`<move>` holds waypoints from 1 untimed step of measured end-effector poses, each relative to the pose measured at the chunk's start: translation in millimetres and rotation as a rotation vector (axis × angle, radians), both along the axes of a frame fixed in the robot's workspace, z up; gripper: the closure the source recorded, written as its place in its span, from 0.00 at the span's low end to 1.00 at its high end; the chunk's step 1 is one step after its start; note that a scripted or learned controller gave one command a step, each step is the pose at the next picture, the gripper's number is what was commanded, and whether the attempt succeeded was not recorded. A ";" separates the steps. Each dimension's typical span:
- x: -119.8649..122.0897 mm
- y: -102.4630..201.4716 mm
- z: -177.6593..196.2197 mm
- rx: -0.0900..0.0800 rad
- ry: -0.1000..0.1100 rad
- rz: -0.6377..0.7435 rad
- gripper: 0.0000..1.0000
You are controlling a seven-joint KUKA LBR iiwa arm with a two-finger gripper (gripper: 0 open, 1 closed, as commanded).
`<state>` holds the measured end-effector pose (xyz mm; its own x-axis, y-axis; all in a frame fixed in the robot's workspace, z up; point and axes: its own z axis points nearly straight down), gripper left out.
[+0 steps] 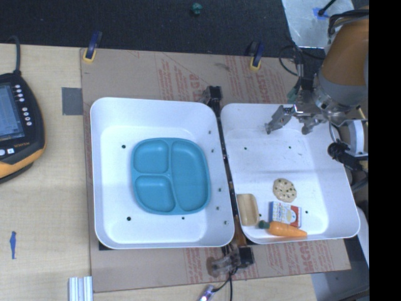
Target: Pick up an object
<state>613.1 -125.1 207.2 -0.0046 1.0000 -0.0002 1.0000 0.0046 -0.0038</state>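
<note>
Gripper (pixel 291 123) spread over right bin (pixel 326 168), cookie (pixel 284 189), carrot (pixel 287 230) well apart

camera: fixed overhead, slanted | covers both bins (pixel 100 168) (whole bench); arm (pixel 344 55) enters from right

— What sort of place is this, a kitchen?

— No, a robotics lab. See the teach pendant (pixel 15 127) lying on the wooden bench (pixel 47 218), and the cardboard sheet (pixel 156 77) held down with clamps (pixel 93 45).

— And the food?

— Toys, by the look of them, in a white bin (pixel 326 168). The grey and orange arm (pixel 344 55) settles it.
</note>
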 end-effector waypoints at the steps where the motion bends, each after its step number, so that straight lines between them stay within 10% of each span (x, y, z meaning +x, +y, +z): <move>1: -39.8 -16.3 -1.2 -0.002 0.001 0.001 0.00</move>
<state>573.3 -141.4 206.0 -0.0052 1.0000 -0.0024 1.0000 0.0052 -0.0044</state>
